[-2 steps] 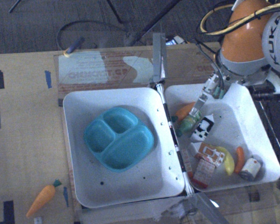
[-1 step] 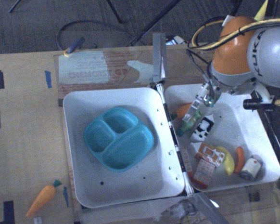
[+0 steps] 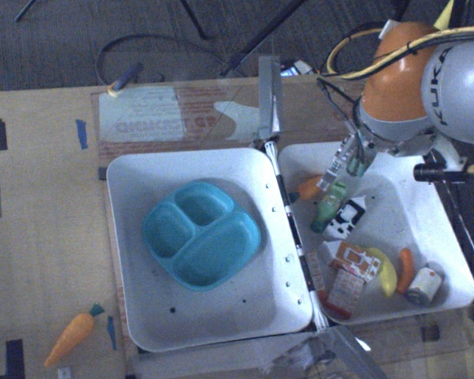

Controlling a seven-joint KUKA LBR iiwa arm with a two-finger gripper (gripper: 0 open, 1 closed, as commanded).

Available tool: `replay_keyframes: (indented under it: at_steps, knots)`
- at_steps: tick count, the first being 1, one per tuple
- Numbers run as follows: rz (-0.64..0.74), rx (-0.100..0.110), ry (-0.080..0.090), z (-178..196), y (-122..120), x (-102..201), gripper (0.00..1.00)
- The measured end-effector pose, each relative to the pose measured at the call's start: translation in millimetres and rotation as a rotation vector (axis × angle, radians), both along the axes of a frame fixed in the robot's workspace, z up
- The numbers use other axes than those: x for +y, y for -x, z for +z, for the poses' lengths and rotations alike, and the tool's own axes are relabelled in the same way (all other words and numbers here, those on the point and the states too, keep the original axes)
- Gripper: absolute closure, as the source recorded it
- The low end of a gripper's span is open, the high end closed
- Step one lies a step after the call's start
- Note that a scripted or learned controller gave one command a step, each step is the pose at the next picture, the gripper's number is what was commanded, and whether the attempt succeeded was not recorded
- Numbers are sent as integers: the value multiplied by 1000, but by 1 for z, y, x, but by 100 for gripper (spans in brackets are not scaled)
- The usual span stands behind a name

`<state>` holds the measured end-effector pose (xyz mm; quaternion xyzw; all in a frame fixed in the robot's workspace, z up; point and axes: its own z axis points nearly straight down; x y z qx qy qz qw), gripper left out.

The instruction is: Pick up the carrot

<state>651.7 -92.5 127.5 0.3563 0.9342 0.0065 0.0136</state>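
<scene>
1. Orange carrot with green top (image 3: 69, 338) lies on the tan surface (image 3: 45, 240), outside the left white bin (image 3: 122, 185).
2. Two-finger gripper (image 3: 337, 178) hangs over the right white bin (image 3: 435, 210), above a green bottle (image 3: 327, 210); can't tell jaws' state.

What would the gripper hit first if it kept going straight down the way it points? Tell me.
Probably the green bottle lying just under the gripper in the right bin, though depth is hard to judge from above.

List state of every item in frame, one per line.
End effector: low in right bin, over the green bottle; grip unclear.
Green bottle: lying tilted.
Blue divided plate: flat in left bin, nothing in it.
Carrot toy: lying on bench, outside bins.
Small carrot: lying in right bin.
Banana: lying beside it.
</scene>
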Motion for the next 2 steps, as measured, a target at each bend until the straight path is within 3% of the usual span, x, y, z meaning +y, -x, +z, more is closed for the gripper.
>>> replay_keyframes:
  at_steps: [1,2]
  knots:
    - [135,22,6,-23,-9,-22,100]
    - [200,23,6,103,17,24,100]
